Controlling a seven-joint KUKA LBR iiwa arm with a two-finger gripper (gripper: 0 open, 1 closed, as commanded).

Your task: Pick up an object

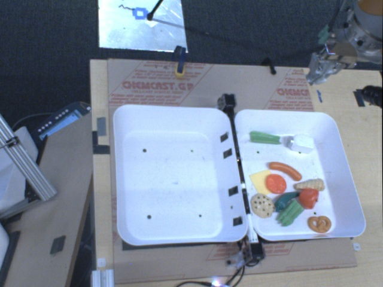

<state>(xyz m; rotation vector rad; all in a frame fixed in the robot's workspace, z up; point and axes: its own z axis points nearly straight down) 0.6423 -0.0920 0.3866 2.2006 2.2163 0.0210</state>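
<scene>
The right bin (342,160) holds several toy foods: a green and white vegetable piece (279,139), a sausage (285,170), a red tomato slice (276,183) on a yellow cheese wedge (258,180), a cookie (261,205), a green pepper piece (289,211), a red piece (308,198), a tan cone (310,185) and a pretzel (319,223). My gripper (322,66) hangs high at the upper right, above the bench beyond the right bin's far edge, well away from the foods. I see nothing between its fingers.
The left bin (128,178) sits beside the right one, joined by a black clip strip (233,172). A shiny metal sheet (142,17) lies at the back left. A yellow and blue clamp (179,61) stands on the cardboard edge. Metal framing (24,166) is at the far left.
</scene>
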